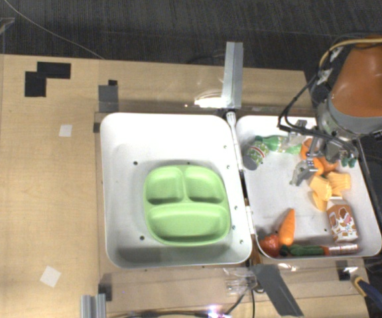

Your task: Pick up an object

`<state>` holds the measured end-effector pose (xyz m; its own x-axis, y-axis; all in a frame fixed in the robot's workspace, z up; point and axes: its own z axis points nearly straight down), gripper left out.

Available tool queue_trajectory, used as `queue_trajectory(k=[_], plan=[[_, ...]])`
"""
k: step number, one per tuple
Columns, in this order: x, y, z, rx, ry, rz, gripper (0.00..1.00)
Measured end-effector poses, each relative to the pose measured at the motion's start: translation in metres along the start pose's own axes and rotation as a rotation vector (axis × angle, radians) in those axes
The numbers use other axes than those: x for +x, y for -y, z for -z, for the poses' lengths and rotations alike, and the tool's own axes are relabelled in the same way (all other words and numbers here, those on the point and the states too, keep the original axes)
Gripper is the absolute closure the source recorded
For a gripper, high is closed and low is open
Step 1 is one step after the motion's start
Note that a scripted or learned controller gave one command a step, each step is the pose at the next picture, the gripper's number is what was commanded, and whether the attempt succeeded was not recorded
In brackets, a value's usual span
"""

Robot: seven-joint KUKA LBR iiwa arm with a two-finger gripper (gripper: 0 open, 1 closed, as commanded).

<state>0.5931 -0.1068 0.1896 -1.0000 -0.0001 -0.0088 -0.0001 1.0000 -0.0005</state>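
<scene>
My gripper (308, 167) hangs low over the upper right part of the right bin (270, 197), below the arm's orange band (369, 75). It is right beside a yellow-orange chunky toy (328, 186) and a small orange piece (308, 148). A green bottle (262, 147) lies on its side at the bin's upper left. An orange carrot (286, 223) lies tilted near the front. A red round toy (268, 244) and a long green vegetable (305, 250) sit along the front wall. A brown and white bottle (341, 223) lies at the front right.
The left bin (121, 177) holds a green divided plate (187, 205) in its middle. A grey metal post (233, 75) stands behind the seam between the bins. Black cables (297, 108) loop off the arm above the right bin.
</scene>
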Motion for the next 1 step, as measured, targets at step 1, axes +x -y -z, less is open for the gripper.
queue_trajectory(k=[1], plan=[[-0.0184, 0.048, -0.0933, 0.001, 0.003, -0.1, 0.0]])
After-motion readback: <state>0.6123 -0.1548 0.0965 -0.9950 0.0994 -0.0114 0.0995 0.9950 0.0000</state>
